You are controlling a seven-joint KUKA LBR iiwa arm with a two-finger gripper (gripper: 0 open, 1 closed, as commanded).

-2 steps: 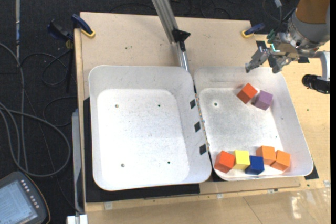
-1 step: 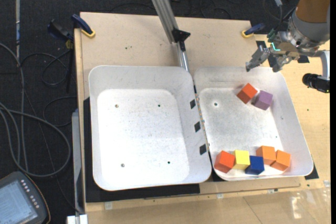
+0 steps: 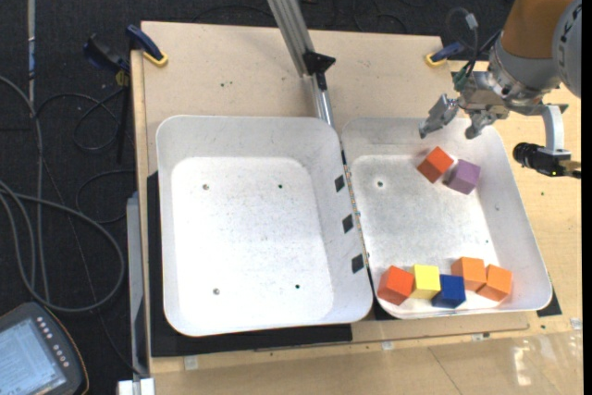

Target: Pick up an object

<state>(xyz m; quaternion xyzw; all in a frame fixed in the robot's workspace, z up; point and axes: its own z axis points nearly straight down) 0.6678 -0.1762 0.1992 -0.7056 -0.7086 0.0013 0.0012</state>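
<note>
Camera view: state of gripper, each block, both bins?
gripper: open, holding nothing, above right bin's far edge
orange block: loose in right bin, touching purple block
purple block: loose, below the gripper
near-edge cluster, red-orange block, yellow block, blue block, two orange blocks: resting bunched together
right bin: holds all seven blocks
left bin: bare white floor

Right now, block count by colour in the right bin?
Orange cube blocks: 4
Purple cube block: 1
Yellow cube block: 1
Blue cube block: 1
Total: 7, all in the right white bin
</note>
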